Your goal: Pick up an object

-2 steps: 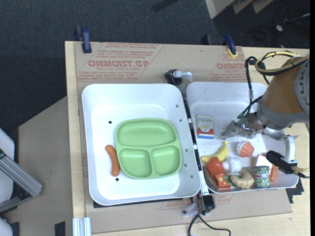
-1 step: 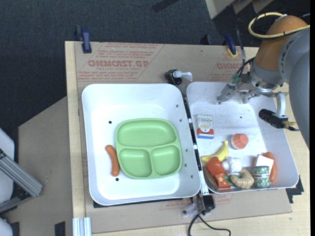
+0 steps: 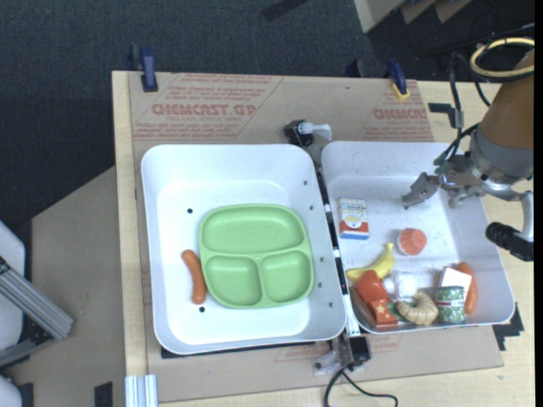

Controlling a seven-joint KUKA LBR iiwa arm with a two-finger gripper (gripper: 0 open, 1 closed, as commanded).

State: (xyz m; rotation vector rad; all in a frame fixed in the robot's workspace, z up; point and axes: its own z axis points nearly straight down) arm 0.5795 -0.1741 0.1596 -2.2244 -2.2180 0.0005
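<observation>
My gripper (image 3: 422,192) hovers over the right bin (image 3: 382,164); whether its jaws are spread, I cannot tell. The hot dog (image 3: 195,275) lies in the left bin (image 3: 170,227), long axis near-to-far, beside the green plate (image 3: 254,254).

Two white bins (image 3: 170,227); one green tray (image 3: 254,255); one sausage (image 3: 194,276); one banana (image 3: 378,264)

Toy foods (image 3: 411,295) heaped in right bin's (image 3: 373,164) near corner.

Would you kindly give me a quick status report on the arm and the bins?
End effector hovering over right white bin, holding nothing. Small red-and-white carton and round orange-red disc lie apart below it. Nothing blocking.
</observation>
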